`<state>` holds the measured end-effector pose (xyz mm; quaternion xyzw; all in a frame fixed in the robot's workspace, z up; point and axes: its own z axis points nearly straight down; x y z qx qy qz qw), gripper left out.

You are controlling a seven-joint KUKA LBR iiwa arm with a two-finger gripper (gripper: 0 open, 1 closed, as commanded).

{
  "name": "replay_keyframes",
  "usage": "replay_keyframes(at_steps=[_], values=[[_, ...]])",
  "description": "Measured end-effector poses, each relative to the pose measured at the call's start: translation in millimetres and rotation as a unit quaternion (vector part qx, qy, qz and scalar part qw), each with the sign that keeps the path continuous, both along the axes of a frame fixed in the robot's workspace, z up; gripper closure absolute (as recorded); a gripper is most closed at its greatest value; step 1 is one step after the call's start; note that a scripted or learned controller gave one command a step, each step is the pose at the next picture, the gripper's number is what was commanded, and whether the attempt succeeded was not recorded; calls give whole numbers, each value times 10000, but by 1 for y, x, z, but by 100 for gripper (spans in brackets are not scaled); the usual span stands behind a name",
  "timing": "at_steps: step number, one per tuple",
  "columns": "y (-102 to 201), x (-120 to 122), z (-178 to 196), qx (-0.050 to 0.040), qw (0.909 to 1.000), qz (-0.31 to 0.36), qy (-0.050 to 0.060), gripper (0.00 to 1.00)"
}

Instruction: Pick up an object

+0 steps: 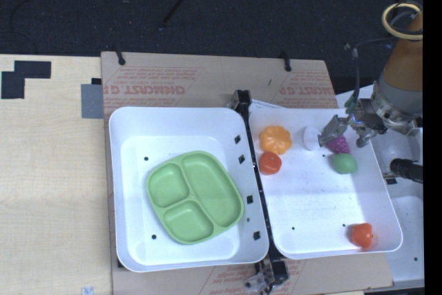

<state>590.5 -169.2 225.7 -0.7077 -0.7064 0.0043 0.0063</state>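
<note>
Your pincer [347, 129] stands spread open over the right bin [324, 217], near its far right corner. Its fingers straddle the purple grape-like toy [338, 144] without gripping it. Just below lies a green toy [343, 164]. A green divided plate [194, 197] sits in the left bin [131, 148].

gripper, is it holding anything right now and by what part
Cannot be told. The gripper sits right over the purple object at the right bin's far edge, but the view does not show that object between its fingers.
</note>
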Motion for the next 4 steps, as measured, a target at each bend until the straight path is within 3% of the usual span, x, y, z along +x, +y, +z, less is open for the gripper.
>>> replay_keyframes(at_steps=[1,3,4], values=[[0,3,8,-13,10000,11,-69,0],[9,9,-118,-3,10000,26,-40,0],[11,8,-140,-6,10000,16,-48,0]])
